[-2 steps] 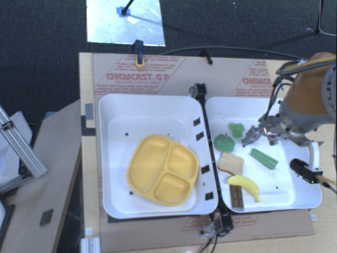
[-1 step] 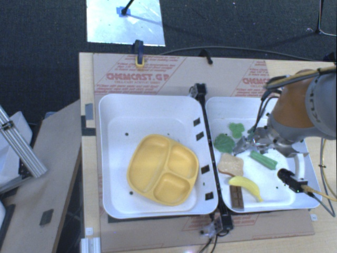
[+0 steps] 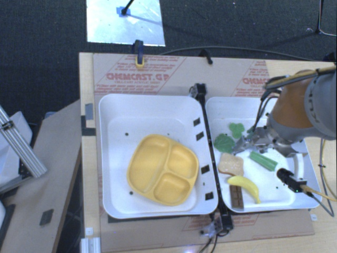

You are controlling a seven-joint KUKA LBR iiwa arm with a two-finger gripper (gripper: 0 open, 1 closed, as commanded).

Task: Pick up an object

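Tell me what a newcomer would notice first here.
The yellow divided plate in the left bin stands out most. Next, the grey and orange arm reaches over the right bin, its gripper low beside green leafy pieces, with a banana and bread slice nearby.

Yellow plate (image 3: 163,168) in white bin (image 3: 118,109); yellow banana (image 3: 246,186), green stick (image 3: 263,161), tan bread (image 3: 231,164).

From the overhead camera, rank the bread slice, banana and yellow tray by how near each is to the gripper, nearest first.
Measured from the gripper in the right bin:
1. Bread slice, just below-left of it.
2. Banana, lower, toward the bin's front.
3. Yellow tray, across the divider in the left bin.
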